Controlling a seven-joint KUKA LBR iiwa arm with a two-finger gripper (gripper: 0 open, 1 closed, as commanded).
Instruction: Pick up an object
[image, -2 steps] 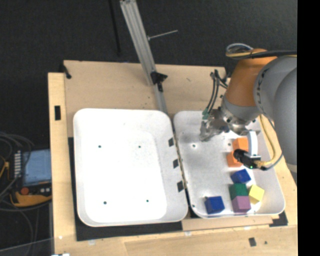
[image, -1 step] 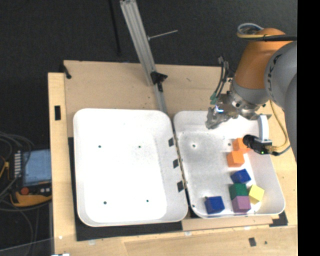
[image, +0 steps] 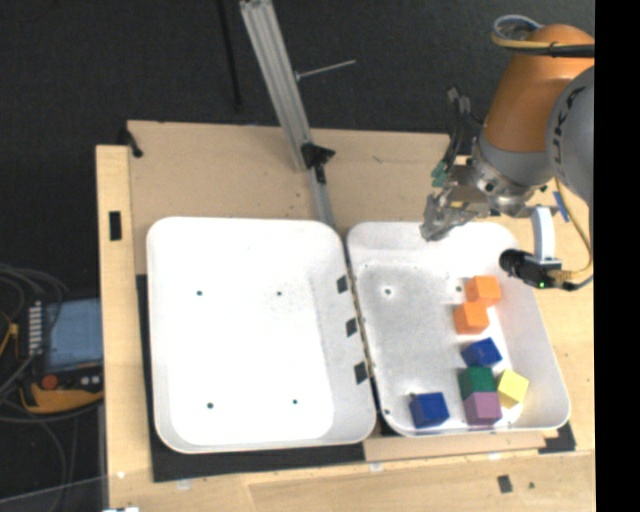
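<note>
So the stuff to grab is a bunch of small cubes, all sitting in the right-hand shallow white plastic bin (image: 400, 300), bunched along its 3 to 5 o'clock side. Two small orange cubes are stacked up-frame: one orange cube (image: 485, 289) and a second orange cube (image: 471, 317) right below it, touching or nearly so. Below those comes a small blue cube (image: 482, 353), then a dark green cube (image: 476, 381) with a pale yellow cube (image: 512, 386) just beside it toward 3 o'clock, and a purple cube (image: 483, 407) touching the green one from below. A second blue cube (image: 429, 409) sits apart near the bin's 6 o'clock edge.

The tool (image: 437, 226) hangs over the bin's 12 o'clock rim, well apart from every cube, nothing between its fingers. Honestly can't tell whether the fingers are apart or together from this angle.

The left-hand shallow white bin (image: 240, 330) sits just beside the right one on the light wooden desk (image: 230, 160). A grey metal pole (image: 285, 90) slants up toward 12 o'clock.
</note>
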